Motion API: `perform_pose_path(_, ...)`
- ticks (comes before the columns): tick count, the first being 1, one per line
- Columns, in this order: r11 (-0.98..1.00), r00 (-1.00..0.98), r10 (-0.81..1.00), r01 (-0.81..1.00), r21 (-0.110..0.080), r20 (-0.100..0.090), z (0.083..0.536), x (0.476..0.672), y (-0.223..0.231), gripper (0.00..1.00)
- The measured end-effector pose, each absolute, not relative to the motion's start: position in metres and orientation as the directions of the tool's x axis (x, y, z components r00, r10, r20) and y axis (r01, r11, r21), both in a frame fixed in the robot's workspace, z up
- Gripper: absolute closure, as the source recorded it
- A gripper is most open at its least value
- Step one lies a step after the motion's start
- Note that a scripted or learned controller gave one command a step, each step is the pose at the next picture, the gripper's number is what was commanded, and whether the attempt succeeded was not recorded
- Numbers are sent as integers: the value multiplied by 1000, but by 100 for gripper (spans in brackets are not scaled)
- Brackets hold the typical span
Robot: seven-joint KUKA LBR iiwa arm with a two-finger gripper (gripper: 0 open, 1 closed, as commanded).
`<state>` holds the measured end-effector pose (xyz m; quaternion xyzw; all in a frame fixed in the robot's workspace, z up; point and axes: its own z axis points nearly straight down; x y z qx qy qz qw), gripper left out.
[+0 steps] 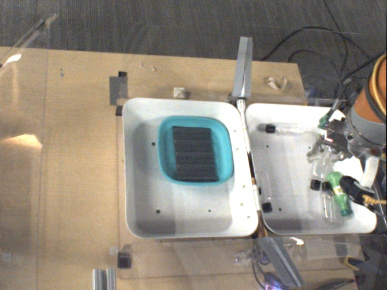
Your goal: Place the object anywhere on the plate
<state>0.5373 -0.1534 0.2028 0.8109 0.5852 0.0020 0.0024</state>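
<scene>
The arm enters at the right edge as a rounded body with an orange band over a grey section. Below the grey part sits a darker wrist block with small white and green details on its left face. Thin black cables loop behind the arm over the bench's far corner. The gripper is made of pale, partly see-through pieces that blur against the white bin, so its outline is hard to trace
</scene>
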Motion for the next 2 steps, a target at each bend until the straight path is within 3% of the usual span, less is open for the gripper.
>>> perform_pose_path(1, -165, 165, 986, 986, 1, 1, 175, 488, -90, 100)
perform_pose_path(2, -166, 166, 986, 986, 2, 0, 176, 488, -91, 0)
